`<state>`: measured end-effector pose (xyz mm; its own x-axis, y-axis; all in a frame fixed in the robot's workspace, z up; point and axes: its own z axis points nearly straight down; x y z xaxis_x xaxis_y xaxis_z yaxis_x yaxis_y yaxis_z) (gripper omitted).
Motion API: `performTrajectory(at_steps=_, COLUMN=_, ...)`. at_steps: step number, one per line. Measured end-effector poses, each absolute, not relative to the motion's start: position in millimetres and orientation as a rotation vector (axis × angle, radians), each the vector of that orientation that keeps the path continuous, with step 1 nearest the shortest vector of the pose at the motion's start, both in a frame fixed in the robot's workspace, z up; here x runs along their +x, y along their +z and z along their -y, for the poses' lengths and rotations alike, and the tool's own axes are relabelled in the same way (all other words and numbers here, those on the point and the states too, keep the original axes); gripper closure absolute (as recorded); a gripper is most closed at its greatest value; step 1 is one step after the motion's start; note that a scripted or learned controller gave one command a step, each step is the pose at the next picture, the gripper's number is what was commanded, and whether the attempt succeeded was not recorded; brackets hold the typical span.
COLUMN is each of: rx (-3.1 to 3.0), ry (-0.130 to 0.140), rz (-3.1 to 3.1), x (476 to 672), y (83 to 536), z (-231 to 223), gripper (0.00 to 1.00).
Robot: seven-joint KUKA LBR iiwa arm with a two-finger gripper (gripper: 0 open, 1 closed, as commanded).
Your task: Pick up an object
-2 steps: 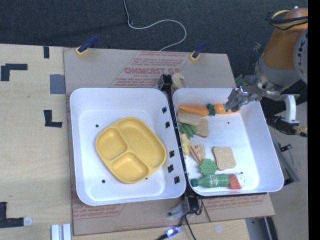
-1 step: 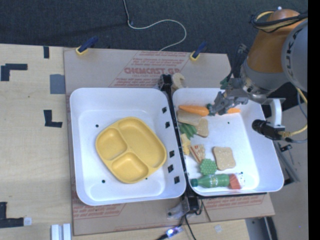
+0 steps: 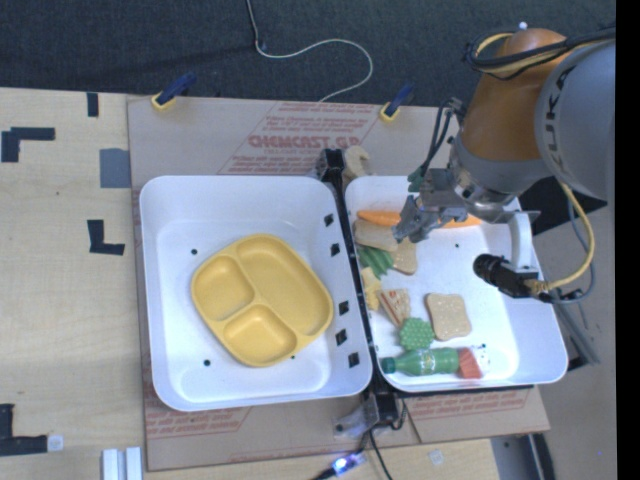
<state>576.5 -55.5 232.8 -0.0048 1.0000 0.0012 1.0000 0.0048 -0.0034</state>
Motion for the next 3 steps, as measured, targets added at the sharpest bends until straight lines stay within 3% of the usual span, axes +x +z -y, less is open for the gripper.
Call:
performTrajectory(at_steps=2, rx=-2.211, ry=0.001, rz=2.227, x=548.9, y=228.9, z=-42.1, gripper=1.0)
performTrajectory(at_steps=3, rx=-2.215, ry=0.006, rz=2.223, x=546.4, y=213.9, z=-71.1, gripper=1.0)
